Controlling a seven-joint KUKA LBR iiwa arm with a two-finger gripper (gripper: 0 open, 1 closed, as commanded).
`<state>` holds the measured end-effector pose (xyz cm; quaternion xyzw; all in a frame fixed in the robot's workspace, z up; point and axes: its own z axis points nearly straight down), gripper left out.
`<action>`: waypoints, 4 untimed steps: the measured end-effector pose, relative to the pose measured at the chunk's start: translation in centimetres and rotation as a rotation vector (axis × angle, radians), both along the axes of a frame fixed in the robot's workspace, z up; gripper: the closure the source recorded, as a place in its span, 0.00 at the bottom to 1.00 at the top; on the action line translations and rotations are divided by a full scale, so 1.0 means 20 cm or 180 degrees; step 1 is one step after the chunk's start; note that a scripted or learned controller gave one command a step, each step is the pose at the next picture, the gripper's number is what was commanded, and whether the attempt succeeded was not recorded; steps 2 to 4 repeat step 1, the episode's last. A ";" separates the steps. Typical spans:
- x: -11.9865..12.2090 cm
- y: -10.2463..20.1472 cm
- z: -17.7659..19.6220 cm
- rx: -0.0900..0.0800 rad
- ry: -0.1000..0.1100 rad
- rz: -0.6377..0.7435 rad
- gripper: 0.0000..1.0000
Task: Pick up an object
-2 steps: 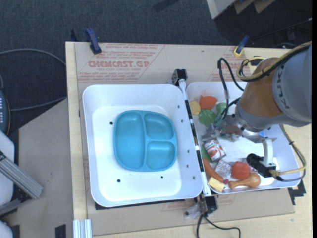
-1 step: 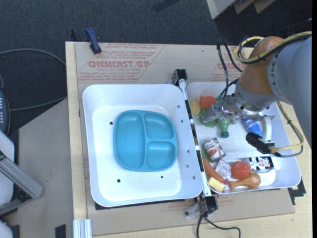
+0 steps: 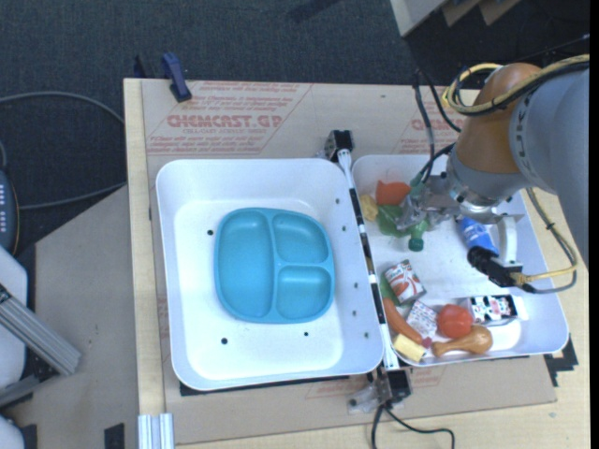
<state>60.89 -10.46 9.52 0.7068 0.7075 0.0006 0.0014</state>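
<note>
Bins: 2 white | left bin: 1 blue divided plate | right bin: 1 green toy, 1 tomato, 1 carrot, 1 can | gripper: over green toy, finger state cannot be told

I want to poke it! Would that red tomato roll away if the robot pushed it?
Probably a little: the tomato looks round and smooth. It likely wouldn't go far, since the carrot and other toys crowd it. Its glossy skin might slip from fingers.

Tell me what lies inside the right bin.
The right bin holds a small can, a tomato, a carrot, a blue bottle and green and red pieces under the gripper. The arm covers the bin's far corner.
</note>
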 end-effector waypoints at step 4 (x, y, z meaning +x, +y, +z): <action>-0.06 0.28 0.45 0.0005 0.0003 0.0002 1.00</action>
